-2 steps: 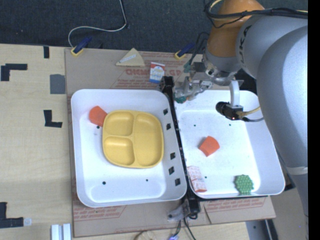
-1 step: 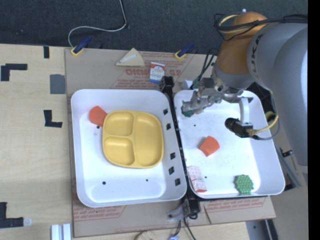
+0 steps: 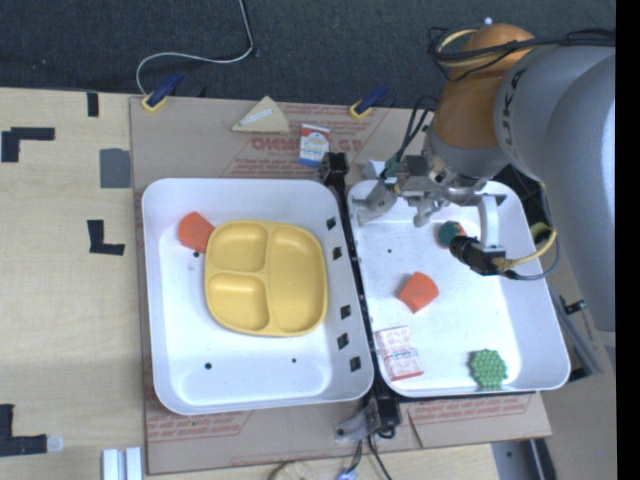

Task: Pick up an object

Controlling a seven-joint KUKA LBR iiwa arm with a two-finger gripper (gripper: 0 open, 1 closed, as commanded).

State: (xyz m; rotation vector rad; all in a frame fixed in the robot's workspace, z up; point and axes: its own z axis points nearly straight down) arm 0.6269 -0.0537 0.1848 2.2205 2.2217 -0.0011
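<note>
The gripper (image 3: 400, 200) hangs over the right bin (image 3: 530, 308), its grip state unclear

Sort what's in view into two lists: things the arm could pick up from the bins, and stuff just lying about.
Pickable, in the bins:
- orange block, right bin
- green knobbly ball, right bin
- small printed packet, right bin
- yellow divided plate, left bin
- orange piece, left bin

Lying about:
- small carton behind the bins
- triangular wedge
- blue clamps
- white cable

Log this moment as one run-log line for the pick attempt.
gripper: top of right bin | fingers: cannot tell | orange block, green ball: loose in right bin | yellow tray: left bin
</note>
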